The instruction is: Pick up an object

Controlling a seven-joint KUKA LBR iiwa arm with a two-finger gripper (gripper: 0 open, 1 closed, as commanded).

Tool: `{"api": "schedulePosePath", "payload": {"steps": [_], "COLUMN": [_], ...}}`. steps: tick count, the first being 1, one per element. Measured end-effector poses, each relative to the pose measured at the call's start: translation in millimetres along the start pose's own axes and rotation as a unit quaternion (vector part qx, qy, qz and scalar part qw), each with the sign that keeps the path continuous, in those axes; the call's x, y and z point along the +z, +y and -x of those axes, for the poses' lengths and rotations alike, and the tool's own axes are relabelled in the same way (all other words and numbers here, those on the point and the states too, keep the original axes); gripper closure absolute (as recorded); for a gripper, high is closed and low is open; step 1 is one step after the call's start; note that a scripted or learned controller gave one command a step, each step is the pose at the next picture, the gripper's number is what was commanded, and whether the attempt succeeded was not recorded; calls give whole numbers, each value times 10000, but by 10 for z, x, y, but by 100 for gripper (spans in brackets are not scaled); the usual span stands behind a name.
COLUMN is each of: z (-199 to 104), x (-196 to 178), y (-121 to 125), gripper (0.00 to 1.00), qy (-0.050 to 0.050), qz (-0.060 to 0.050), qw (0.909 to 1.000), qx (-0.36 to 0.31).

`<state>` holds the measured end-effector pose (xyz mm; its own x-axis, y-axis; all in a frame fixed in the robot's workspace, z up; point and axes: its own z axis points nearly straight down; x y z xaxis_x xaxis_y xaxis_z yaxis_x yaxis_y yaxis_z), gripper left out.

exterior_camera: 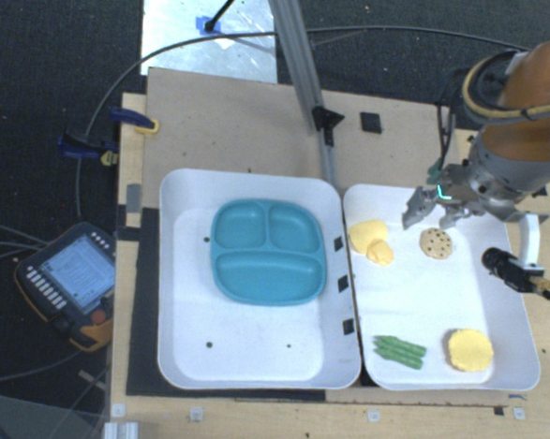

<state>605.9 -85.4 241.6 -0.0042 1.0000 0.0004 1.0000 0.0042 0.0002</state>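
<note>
On the table point(234, 127) sit two shallow white bins side by side, and the right bin point(504, 371) serves as the reference for everything here. The tool point(432, 214) hangs over the far part of that bin, its two dark fingers spread apart with nothing between them. A small round cookie point(436, 242) with dark specks lies just under and slightly to the near side of the tool, apart from the fingers. Toward the bin's left wall, level with the cookie, lies a pale yellow lumpy piece point(371, 239). In the near part of the bin a bunch of green beans point(399, 350) lies left of centre, and a round yellow disc point(470, 349) sits toward the near right corner. The left bin point(177, 338) touches the right bin's left wall and carries a teal divided plate point(268, 252).
</note>
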Motion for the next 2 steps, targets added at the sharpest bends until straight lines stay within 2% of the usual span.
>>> {"api": "schedulePosePath", "payload": {"steps": [1, 2], "z": [0, -79], "x": [-7, 448], "y": [4, 4], "gripper": [0, 0], "qy": [-1, -2], "qz": [8, -11], "qw": [10000, 10000], "qx": [-1, -4]}}
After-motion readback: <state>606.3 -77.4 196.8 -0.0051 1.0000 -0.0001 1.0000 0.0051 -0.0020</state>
